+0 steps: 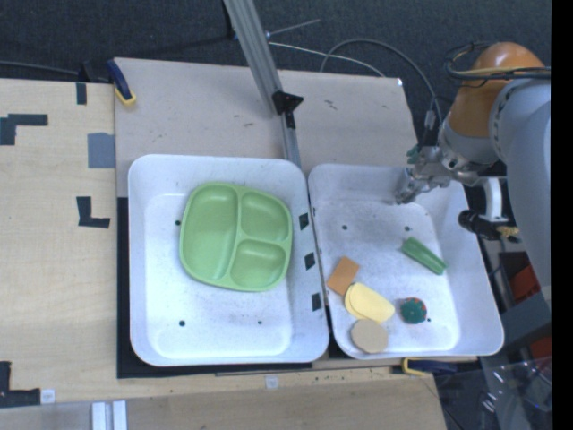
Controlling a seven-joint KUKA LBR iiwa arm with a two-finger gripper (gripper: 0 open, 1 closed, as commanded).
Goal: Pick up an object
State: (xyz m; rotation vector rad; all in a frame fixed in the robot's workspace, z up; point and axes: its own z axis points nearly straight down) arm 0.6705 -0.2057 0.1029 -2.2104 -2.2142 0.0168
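No readable writing anywhere.

The black tape marks (27, 126) on the wooden bench (54, 267) at the left of the frame are plain shapes, not letters, and the two white bins (152, 173) carry no labels.

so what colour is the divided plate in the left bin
Light green plate, seen in the camera view.

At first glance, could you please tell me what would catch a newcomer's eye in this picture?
The light green plastic divided plate dominates the left white bin. In the right white bin, small pieces cluster near the front: an orange block, a yellow oval piece and a tan round disc. The arm's hand hangs over that bin's far edge.
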